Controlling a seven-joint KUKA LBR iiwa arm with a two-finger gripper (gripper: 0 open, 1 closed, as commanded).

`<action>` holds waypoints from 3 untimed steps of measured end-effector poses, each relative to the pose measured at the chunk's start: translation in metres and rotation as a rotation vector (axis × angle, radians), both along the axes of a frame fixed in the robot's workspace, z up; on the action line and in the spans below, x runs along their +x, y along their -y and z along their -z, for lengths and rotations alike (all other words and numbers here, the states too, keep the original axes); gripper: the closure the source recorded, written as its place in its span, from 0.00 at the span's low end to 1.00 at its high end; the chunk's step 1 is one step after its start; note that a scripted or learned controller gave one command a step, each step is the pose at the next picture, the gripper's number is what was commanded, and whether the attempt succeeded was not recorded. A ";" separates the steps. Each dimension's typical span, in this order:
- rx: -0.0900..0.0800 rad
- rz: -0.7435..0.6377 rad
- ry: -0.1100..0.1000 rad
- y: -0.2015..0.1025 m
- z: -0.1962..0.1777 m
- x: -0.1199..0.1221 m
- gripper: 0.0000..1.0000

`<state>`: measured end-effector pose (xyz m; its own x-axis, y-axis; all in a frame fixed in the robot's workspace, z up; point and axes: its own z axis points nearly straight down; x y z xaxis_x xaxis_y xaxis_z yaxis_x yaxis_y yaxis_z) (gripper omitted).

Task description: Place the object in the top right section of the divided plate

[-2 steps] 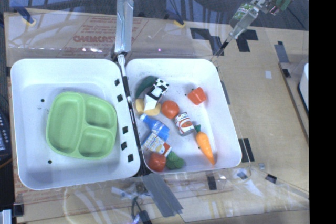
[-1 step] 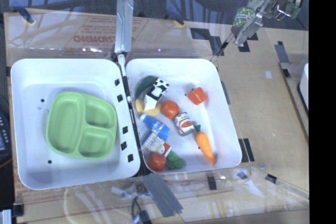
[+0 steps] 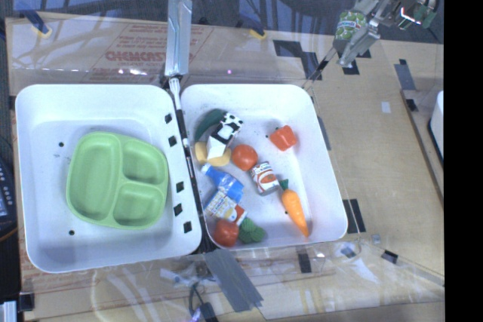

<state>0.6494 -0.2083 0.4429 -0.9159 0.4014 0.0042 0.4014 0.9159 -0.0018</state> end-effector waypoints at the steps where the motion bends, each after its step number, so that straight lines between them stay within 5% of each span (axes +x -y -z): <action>1: 0.003 -0.086 -0.006 0.000 0.001 -0.006 0.00; 2: -0.002 -0.115 0.007 0.000 -0.001 0.000 0.00; 3: -0.002 -0.298 0.010 0.000 -0.002 0.002 0.00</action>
